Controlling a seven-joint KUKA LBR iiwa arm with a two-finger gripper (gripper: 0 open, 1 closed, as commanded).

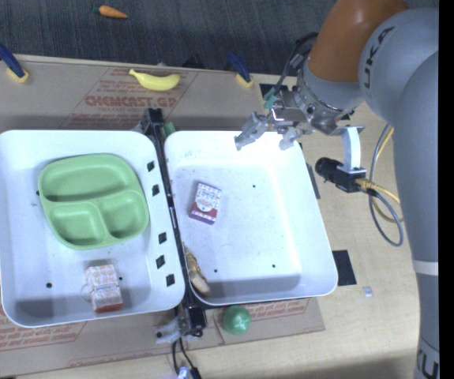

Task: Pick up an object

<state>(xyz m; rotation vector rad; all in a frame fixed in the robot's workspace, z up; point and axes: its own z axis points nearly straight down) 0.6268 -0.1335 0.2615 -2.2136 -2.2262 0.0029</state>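
Note:
A small purple and white carton (206,202) lies flat in the right bin (305,235), left of its middle. My gripper (268,138) hangs over that bin's far edge, up and to the right of the carton and well apart from it. Its two grey fingers (247,137) are spread open, and I see nothing between them. In the left bin (9,212), a green divided tray (92,200) takes up the middle, with a small red and white box (103,287) near the front.
A brown object (196,275) rests against the right bin's front left wall. A banana (155,78) lies on the cardboard behind the bins. A green ball (236,320) sits in front of the right bin. Blue clamps (10,61) hold the cardboard's far edge.

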